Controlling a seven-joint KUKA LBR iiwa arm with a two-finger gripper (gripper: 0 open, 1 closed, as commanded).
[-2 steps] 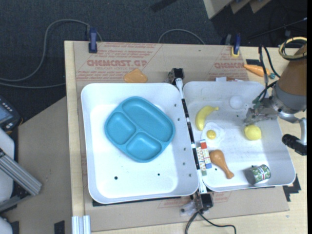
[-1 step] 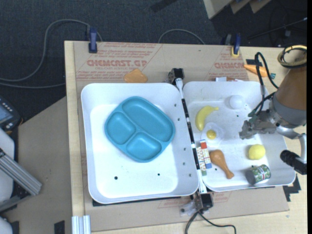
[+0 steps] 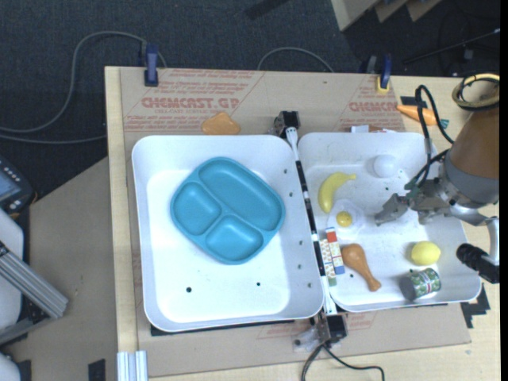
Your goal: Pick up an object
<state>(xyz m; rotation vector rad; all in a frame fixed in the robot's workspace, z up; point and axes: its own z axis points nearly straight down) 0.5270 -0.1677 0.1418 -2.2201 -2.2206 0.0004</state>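
The right bin [image 3: 359, 142] holds a yellow banana [image 3: 333, 187], a small yellow piece [image 3: 344, 219], a brown toy drumstick [image 3: 361, 264], a lemon [image 3: 425, 252], a green-labelled can [image 3: 421, 282] and a white ball [image 3: 384, 165]. My gripper [image 3: 392, 209] hangs over the middle of this bin, right of the small yellow piece and below the white ball. It points left and slightly down. I see nothing held in it.
A blue divided plate [image 3: 227, 209] lies in the left bin [image 3: 149, 213]. An orange object [image 3: 221, 123] rests on the bench behind that bin. Blue clamps [image 3: 151, 62] sit at the bench's far edge. Cables trail near the arm at the right.
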